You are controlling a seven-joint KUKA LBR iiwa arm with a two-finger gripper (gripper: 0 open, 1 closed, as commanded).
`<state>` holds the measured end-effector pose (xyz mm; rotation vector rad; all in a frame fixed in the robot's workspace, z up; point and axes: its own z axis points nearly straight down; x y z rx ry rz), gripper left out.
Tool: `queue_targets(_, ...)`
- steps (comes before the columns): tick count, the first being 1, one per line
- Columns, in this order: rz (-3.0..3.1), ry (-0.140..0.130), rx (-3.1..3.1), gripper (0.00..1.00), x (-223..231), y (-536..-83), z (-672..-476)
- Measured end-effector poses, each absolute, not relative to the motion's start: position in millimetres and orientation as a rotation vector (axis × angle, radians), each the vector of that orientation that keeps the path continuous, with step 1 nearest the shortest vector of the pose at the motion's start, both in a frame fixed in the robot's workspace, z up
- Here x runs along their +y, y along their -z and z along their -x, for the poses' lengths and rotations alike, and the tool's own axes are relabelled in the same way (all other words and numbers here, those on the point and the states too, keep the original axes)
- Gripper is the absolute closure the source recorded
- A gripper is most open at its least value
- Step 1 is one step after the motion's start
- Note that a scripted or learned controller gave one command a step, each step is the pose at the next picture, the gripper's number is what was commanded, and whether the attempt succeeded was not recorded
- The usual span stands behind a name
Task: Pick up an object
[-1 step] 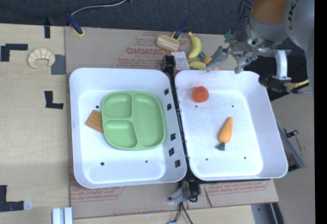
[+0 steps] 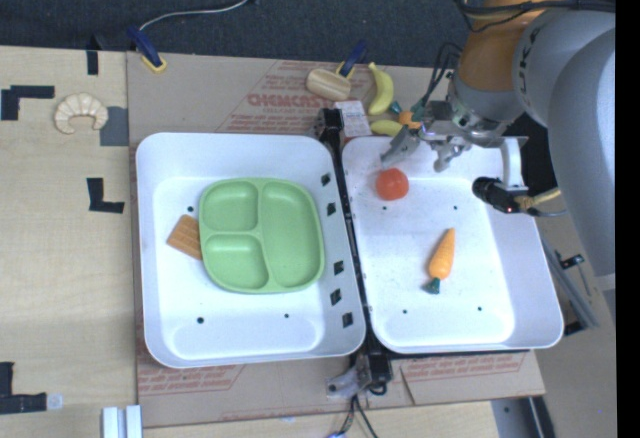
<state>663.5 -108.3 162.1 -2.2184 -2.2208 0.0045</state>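
The gripper [image 2: 418,153] is seen with its fingers spread open and nothing held between them. A tomato [image 2: 392,184] is found just below it, slightly left, in the right bin [image 2: 520,311]. A carrot [image 2: 441,257] lies farther below.

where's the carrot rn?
In the camera view the carrot lies in the right bin, near its middle, below and right of the red tomato; the gripper sits apart, at the bin's top edge.
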Motion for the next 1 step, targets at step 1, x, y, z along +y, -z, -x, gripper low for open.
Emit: queue_targets(1, 2.221, 0.000, -2.225, 0.00, -94.4, -85.6, -667.8)
